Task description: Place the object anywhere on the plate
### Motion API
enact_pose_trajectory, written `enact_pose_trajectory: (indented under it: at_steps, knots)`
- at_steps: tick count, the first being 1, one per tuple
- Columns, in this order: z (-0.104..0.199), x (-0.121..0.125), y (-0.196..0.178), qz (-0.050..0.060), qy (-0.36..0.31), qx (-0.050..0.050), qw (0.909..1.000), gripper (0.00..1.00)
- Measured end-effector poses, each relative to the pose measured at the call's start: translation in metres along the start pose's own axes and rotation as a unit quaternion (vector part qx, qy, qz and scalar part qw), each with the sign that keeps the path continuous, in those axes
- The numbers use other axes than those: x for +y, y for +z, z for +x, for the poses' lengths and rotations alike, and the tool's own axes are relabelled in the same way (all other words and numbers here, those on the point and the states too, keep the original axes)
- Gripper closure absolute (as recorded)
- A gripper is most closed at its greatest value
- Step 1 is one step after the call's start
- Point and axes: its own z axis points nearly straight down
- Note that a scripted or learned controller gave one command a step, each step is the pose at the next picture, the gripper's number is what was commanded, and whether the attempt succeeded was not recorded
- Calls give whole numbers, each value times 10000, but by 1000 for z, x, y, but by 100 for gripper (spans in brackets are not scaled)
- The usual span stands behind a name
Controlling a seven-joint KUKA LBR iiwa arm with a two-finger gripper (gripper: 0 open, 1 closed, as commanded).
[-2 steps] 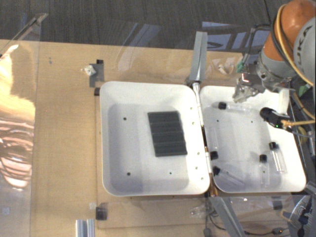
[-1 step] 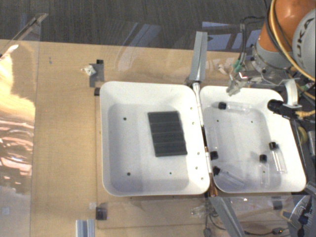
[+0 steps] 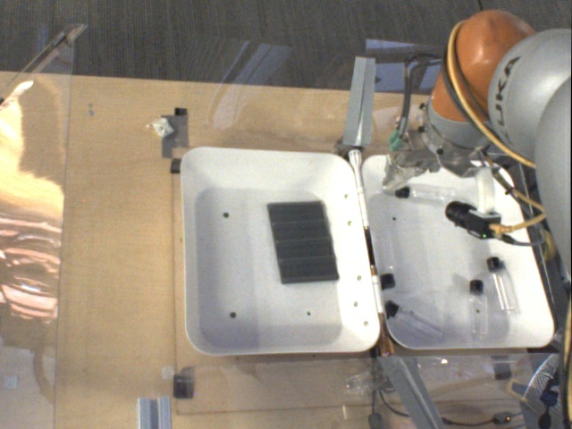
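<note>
- The dark ribbed slab (image 3: pixel 304 241) is the thing you care about. It's lying flat in the left bin (image 3: pixel 206 266), a bit right of the middle and tilted slightly off the bin's edges.
- Nothing is touching it, and it's well apart from the arm.
- You've got the right bin (image 3: pixel 536 329) butted up against the left one, and that's where the action is: the gripper (image 3: pixel 413 164) hangs over its far left corner, under the grey arm (image 3: pixel 536 88) with the orange band.
- Whether the fingers are spread or closed, and whether they've got anything, you can't tell from this angle.
- Both bins sit on the wooden counter (image 3: pixel 107 239), which has a bright glare patch on its left side.
</note>
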Motion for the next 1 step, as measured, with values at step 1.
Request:
enact_pose_trajectory:
  at_steps: [1]
  knots:
    - [33,15,-29,2,2797,-5,9601,100]
